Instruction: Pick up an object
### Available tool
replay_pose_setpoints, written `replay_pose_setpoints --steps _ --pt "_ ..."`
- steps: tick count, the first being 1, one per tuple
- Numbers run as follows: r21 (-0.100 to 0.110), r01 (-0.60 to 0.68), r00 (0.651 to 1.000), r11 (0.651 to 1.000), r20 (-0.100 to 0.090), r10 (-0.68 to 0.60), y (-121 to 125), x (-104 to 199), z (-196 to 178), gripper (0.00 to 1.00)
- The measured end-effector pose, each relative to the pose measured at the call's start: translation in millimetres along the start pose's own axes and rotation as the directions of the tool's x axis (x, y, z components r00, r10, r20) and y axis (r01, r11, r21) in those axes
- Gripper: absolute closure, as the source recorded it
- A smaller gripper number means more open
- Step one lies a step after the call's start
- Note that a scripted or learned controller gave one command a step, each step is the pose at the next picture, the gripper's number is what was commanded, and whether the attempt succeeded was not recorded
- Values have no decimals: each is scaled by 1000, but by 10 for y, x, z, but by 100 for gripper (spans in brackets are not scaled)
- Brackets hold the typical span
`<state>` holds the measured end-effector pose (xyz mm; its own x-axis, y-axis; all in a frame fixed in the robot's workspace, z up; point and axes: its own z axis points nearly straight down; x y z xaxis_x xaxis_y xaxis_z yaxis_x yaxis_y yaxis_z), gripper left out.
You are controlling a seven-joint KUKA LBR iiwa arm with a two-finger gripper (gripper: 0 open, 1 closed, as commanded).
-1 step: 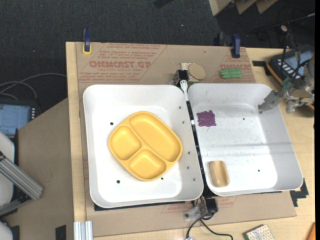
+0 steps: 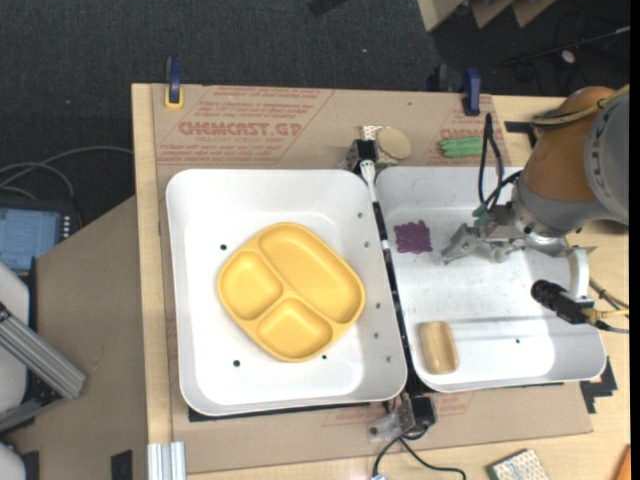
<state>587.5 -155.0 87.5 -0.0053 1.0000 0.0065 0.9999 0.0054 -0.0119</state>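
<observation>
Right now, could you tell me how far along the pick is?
Nothing looks picked yet. The purple object and the tan block both lie in the right bin. The gripper sits low beside the purple object. Grasping and lifting remain.

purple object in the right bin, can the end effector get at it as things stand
Probably yes. The purple object lies flat and alone on the right bin floor, with the end effector just beside it and the tan block well clear.

Glossy yellow plastic tray (image 2: 290, 290), smooth white plastic bins (image 2: 190, 268), matt brown cardboard (image 2: 250, 118), metal gripper (image 2: 480, 240)
</observation>
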Motion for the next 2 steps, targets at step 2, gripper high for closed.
replay_pose_setpoints --steps 2 --pt "0 -3 1000 1000 3 3 486 263 -285 0"
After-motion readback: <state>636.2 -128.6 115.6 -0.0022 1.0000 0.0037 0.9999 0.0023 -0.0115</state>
